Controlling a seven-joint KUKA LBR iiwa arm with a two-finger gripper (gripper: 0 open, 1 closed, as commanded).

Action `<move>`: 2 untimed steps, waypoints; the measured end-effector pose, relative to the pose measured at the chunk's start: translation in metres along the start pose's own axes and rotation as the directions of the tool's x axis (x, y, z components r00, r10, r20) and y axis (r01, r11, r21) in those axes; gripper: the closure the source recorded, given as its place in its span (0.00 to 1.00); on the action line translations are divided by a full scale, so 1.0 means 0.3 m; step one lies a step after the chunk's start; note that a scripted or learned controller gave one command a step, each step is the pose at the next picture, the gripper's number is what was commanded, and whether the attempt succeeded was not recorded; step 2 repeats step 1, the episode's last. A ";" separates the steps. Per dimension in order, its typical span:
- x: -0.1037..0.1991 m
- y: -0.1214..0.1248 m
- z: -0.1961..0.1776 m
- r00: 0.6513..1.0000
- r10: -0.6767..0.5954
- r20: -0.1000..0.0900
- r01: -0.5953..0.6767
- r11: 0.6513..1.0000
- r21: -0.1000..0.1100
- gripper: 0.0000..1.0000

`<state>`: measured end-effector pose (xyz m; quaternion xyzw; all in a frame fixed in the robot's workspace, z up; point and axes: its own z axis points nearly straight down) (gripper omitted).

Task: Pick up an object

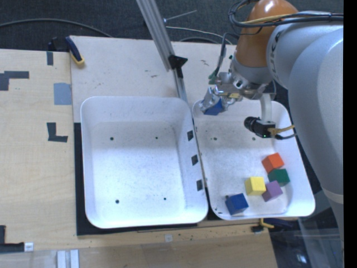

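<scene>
End effector [213,104] is raised over the far left corner of the right bin [298,205], beside the divider with the left bin [92,149]. A small blue object [213,109] sits between its fingers, so they're closed on it. Five blocks are clustered near the right bin's near edge: orange block [273,162], green block [279,176], yellow block [256,185], purple block [273,190], blue block [236,203]. Bench [33,166] has grey tape marks on its left.
</scene>
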<state>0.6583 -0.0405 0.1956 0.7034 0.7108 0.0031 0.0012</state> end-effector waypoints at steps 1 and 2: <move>0.287 -0.033 0.016 1.000 0.001 0.001 -0.001 1.000 0.009 1.00; 0.287 -0.033 0.016 1.000 0.001 0.001 -0.001 1.000 0.009 1.00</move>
